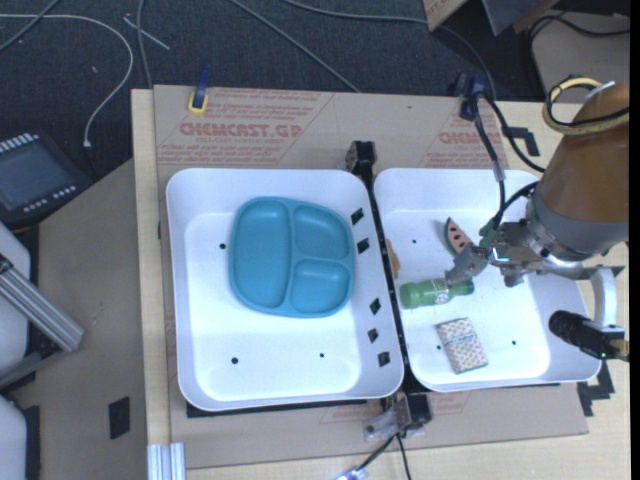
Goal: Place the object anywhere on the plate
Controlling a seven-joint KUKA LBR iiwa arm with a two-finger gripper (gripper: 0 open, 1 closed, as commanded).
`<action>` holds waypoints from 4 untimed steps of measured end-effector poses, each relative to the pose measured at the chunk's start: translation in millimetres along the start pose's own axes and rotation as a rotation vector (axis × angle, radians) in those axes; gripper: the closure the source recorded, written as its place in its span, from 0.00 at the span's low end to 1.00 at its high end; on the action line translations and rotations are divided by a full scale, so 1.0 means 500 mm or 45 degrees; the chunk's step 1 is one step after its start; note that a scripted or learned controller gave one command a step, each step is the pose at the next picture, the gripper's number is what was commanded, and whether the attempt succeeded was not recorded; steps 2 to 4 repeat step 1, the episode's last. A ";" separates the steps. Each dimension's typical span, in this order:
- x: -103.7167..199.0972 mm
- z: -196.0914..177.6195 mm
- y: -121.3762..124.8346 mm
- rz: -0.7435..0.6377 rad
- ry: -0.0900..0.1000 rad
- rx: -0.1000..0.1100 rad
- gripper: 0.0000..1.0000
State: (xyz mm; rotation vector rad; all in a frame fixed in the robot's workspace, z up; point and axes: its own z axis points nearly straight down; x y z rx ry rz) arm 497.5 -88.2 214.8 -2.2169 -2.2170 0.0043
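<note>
Gripper point(466, 271) is down low in the right bin point(530, 353), its tip right at the right end of the green bottle point(430, 292), and whether it is clenched on that end or released I cannot tell from up here. Watch the geometry, because this is what the next move hangs on: the bottle lies on its side near the bin's left wall, long axis running roughly left to right with a slight tilt, its right end at the gripper and its body stretching away to the left. So the object sits just left of and slightly below the tool, touching or all but touching it.

Now the arm: the grey body with the orange band bulks in from the right, wrist bent down and toward the bin's middle, gripper stretched out leftward ahead of it.

2 other items share this bin, a small patterned box point(462, 345) just below the bottle and a watermelon-slice piece point(456, 235) above it. Over in the left bin point(200, 348) waits the blue plate point(292, 256), 3 compartments, well apart from the bottle, across the divider.
</note>
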 end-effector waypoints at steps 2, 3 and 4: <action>-0.008 0.087 -0.001 0.001 0.000 0.001 0.00; -0.008 0.087 -0.001 0.001 0.000 0.001 0.00; -0.008 0.087 -0.001 0.001 0.000 0.001 0.00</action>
